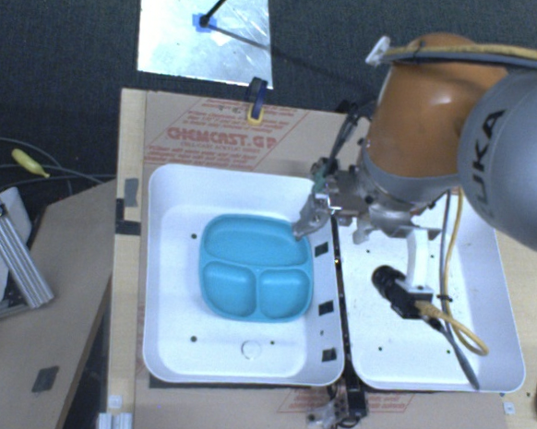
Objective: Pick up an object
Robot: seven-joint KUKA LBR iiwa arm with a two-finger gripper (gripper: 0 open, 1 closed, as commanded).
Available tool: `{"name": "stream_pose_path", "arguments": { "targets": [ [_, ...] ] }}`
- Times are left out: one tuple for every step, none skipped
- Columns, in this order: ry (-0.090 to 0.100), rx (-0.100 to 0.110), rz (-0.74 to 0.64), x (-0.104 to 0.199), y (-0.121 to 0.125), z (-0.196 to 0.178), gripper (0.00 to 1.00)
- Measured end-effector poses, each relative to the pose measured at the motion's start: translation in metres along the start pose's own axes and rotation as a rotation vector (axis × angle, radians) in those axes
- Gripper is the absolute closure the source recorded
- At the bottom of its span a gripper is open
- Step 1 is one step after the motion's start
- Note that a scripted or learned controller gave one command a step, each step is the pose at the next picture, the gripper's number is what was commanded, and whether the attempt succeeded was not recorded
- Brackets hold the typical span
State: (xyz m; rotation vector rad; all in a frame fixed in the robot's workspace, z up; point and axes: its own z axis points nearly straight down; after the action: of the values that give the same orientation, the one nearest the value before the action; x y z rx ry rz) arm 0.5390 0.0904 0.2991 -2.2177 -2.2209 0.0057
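A light blue plate (255, 265) with three compartments lies flat in the left white bin (169, 247). My gripper (307, 221) hangs over the plate's upper right corner, close to the wall between the two bins, and it looks just at or above the plate's rim. No object shows in it. The grey arm with its orange band (431, 83) leans in from the upper right and hides the back part of the right bin (488, 365).
A black fitting (394, 291) on a yellow cable (454, 330) hangs from the arm over the right bin. Black clips (324, 308) line the wall between the bins. Brown cardboard (229, 132) lies behind the bins, a silver sheet (205, 23) beyond it.
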Motion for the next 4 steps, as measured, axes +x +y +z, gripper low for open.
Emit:
{"name": "stream_pose_path", "arguments": {
  "targets": [
    [0.002, -0.021, -0.001, -0.016, 0.029, -0.118, 0.0],
    [0.002, -0.004, -0.003, -0.003, -0.03, -0.112, 0.0],
    [0.002, -0.011, -0.006, -0.004, -0.027, -0.123, 1.0],
    [0.004, -0.007, -0.01, 0.084, -0.054, -0.126, 1.0]
  ]
}}
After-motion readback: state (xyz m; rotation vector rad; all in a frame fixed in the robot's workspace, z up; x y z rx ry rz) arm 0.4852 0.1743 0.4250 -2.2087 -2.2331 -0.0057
